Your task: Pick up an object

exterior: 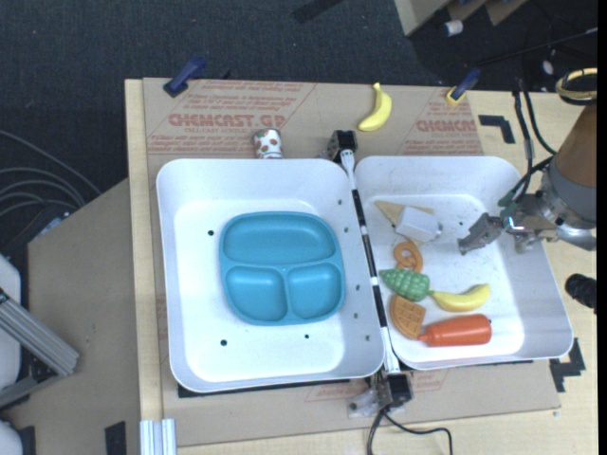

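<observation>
Bright even overhead light, soft shadows, sharp focus, slight grain.

The two white bins (190,254) look like smooth, slightly glossy plastic. The blue divided tray (281,265) is matt plastic. The toy foods, such as the orange carrot (457,331), shine like moulded plastic. The bench (313,112) looks like printed brown cardboard, matt.

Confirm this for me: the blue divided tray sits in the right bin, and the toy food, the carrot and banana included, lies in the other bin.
Not quite. The camera view shows the blue divided tray in the left bin, not the right one. The rest stands once the sides are swapped: the toy food, with the carrot and the banana, lies in the other bin, the right bin.
</observation>
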`<state>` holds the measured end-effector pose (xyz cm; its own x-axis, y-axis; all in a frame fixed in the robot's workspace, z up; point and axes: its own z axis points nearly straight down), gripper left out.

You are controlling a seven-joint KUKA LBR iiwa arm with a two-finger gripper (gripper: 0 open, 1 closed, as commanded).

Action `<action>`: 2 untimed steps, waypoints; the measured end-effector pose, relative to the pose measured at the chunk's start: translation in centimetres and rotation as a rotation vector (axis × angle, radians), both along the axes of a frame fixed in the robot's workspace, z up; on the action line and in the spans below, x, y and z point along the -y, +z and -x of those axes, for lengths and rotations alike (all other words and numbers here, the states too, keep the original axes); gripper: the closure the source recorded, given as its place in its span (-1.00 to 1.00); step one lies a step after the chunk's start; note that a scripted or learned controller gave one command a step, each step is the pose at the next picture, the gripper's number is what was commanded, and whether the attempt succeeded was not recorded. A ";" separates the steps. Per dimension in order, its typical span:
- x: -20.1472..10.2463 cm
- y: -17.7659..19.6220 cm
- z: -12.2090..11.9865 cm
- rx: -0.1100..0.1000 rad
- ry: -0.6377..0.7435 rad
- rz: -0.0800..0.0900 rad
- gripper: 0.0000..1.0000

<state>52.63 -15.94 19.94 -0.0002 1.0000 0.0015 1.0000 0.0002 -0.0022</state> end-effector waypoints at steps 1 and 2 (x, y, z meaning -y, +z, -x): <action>-6.7 -11.5 -0.2 0.002 0.001 0.001 -1.00; -6.6 -10.5 -0.2 0.003 -0.001 0.001 1.00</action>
